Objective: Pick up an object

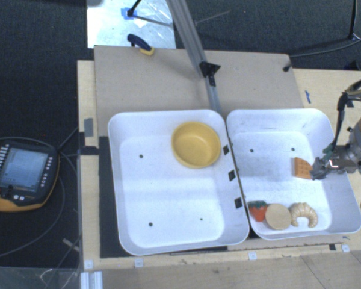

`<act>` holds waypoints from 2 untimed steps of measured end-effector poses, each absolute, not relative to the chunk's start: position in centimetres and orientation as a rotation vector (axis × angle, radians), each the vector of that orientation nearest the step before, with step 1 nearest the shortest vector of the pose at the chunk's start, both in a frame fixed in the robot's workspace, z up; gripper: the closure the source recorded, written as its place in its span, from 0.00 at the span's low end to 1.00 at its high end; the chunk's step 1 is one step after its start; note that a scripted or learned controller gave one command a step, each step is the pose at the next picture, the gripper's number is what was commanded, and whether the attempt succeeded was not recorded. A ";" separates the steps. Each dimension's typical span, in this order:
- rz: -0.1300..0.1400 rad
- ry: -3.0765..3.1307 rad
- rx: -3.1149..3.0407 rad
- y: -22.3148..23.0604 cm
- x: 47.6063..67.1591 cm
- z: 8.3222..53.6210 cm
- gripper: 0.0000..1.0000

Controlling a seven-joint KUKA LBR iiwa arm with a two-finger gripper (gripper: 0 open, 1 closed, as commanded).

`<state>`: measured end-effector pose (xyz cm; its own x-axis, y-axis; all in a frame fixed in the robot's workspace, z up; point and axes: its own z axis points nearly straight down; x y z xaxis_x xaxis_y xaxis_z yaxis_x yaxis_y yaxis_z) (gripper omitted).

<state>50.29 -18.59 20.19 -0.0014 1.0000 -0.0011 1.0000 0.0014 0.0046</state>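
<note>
Gripper (320,168) sits low over the right bin (271,128), at about 3 o'clock of that bin's floor, reaching in from the right. We can't tell from this angle whether its jaws are open or closed; the tip is a dark blur. Arm (358,152) comes in behind it at the frame's 3 o'clock edge, orange band partly in view.

Just beside the tip, on its 9 o'clock side, we see an orange wedge (301,168) lying on the bin floor. It looks touching or nearly touching the tip; we can't tell which. We don't see it between the jaws.

Along the same bin's 6 o'clock wall we have three items in a row: a red piece (257,210) with a green bit at 7 o'clock, a tan disc (278,216) touching it, and a croissant (304,214) just beside the disc toward 5 o'clock. All three are well apart from the gripper.

Left bin (138,221) holds a yellow bowl (196,144) upright at its 1 o'clock corner, close to the divider between the bins.

Off the bench, a pendant (19,174) with a lit screen lies on the dark floor at the frame's 9 o'clock. A metal pole (191,35) slants down from 12 o'clock toward the bins' shared top corner.
</note>
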 end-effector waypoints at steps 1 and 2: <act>0.002 2.221 2.219 -18.6 50.4 22.3 1.00; 0.002 2.227 2.216 -13.6 53.4 21.7 1.00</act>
